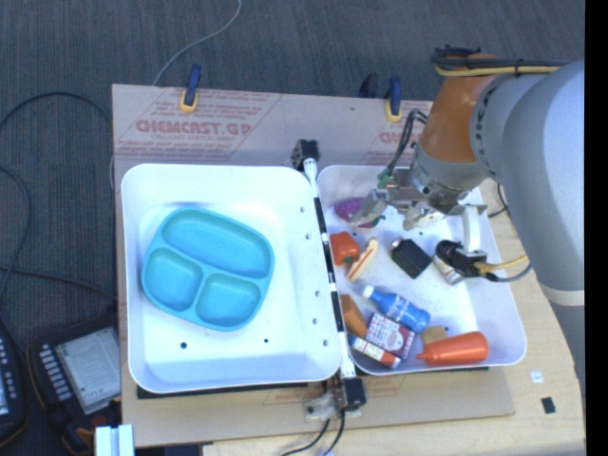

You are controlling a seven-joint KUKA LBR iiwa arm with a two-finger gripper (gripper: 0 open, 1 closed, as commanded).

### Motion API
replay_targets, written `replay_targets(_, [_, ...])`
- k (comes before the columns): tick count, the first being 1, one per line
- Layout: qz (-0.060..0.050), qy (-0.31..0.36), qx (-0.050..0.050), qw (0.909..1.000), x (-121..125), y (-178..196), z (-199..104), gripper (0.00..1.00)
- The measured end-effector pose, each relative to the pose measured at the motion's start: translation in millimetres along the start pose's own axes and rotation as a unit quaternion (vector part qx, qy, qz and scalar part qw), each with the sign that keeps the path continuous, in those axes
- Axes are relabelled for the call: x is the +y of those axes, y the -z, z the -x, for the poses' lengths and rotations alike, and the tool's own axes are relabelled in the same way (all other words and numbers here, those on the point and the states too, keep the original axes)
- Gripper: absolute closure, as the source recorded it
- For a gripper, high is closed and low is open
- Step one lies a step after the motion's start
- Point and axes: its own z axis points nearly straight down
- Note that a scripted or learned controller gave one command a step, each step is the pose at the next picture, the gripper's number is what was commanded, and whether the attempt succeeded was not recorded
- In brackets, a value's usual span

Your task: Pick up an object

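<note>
Where the jaws (392,208) hover, a smooth purple lump (349,207) lies.

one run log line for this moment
arm: over right white bin | end effector: above purple object | blue divided plate: left bin

Both bins (285,183) are showing smooth white plastic with a soft sheen; the blue tray (207,267) is looking like matt plastic. The board (237,126) underneath is reading as bare, matt wood with red print. The arm (532,141) is presenting smooth grey casing, its orange band (454,112) glossy.
</note>
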Motion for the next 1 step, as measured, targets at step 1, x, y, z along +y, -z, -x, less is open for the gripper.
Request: replay_targets(1, [0.010, -0.002, -0.002, 0.9999, -41.1, -39.2, 6.3, 0.00])
